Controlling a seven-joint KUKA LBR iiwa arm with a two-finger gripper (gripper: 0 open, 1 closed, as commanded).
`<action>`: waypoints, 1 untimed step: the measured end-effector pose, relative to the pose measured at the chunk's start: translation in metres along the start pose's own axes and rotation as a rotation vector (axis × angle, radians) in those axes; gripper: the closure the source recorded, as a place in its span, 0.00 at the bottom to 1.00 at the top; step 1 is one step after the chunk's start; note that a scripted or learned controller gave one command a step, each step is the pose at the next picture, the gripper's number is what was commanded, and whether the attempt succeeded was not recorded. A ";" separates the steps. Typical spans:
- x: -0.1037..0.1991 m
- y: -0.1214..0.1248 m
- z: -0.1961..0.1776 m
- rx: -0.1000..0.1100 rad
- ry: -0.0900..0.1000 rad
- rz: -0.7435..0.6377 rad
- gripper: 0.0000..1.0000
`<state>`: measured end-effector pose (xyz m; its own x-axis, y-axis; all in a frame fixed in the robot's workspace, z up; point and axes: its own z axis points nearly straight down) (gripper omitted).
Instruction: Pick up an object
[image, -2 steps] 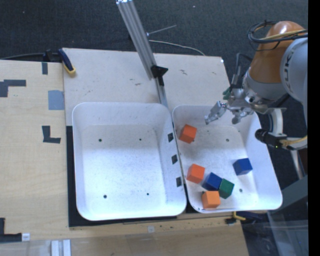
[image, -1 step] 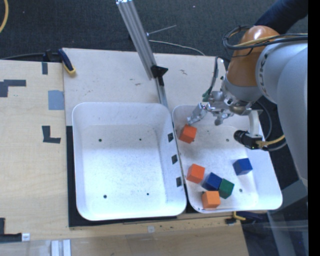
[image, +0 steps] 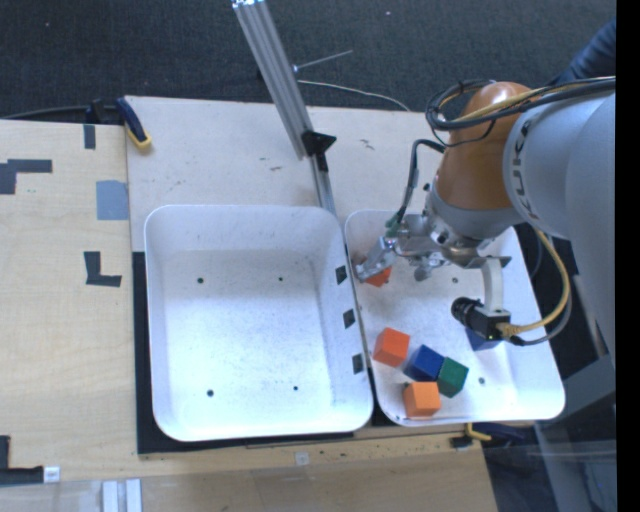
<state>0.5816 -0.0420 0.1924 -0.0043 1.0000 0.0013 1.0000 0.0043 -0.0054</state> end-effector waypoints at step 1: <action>-0.078 0.029 -0.010 -0.007 -0.005 0.008 0.00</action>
<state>0.6106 -0.1200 0.2017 0.0038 1.0000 -0.0038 1.0000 -0.0038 0.0019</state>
